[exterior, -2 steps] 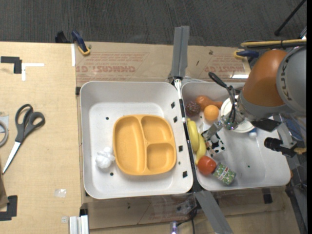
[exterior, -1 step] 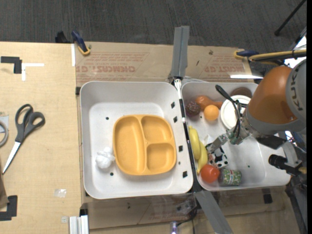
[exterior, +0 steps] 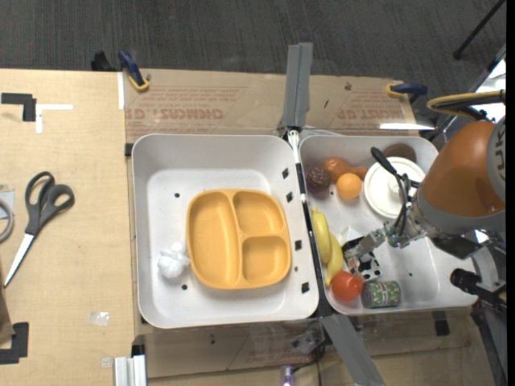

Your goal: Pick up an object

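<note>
The right bin (exterior: 420, 273) holds a banana (exterior: 324, 244), a red tomato (exterior: 347, 285), a small can lying on its side (exterior: 381, 293), an orange (exterior: 348, 185), a dark plum (exterior: 319, 180) and a reddish fruit (exterior: 335, 167). My gripper (exterior: 360, 252) is low in this bin, just right of the banana and above the tomato and can. A small black-and-white item (exterior: 369, 269) lies right under it. Nothing is visibly lifted.
A white bowl (exterior: 390, 187) with a black utensil (exterior: 386, 167) sits at the back of the right bin, beside a brown object (exterior: 400, 151). The left bin (exterior: 149, 215) holds a yellow divided plate (exterior: 239, 238) and a white crumpled lump (exterior: 172, 261). Scissors (exterior: 36, 215) lie on the bench.
</note>
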### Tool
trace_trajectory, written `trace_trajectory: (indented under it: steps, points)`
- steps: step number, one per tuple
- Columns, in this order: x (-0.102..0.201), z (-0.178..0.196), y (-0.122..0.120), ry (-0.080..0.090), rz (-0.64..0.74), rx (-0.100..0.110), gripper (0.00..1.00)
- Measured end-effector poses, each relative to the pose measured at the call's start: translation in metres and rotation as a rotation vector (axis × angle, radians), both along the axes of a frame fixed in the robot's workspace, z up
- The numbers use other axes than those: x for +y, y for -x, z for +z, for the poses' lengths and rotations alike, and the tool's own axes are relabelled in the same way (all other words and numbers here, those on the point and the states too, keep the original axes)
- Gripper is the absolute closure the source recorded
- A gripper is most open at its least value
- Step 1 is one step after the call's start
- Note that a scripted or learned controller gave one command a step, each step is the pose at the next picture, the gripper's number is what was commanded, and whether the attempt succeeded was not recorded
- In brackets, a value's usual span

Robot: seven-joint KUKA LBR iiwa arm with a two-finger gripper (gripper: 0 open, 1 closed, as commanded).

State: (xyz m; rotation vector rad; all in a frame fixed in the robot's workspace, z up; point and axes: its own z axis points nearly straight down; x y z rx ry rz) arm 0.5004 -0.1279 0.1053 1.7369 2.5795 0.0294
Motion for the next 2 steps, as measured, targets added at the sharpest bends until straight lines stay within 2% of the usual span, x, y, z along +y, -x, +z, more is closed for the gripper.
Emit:
trace_trajectory:
  steps: [1,2]
  points:
    - [0.017,0.000,0.011,0.006,-0.141,-0.005,0.00]
    - [0.019,0.012,0.008,-0.003,-0.138,-0.006,1.00]
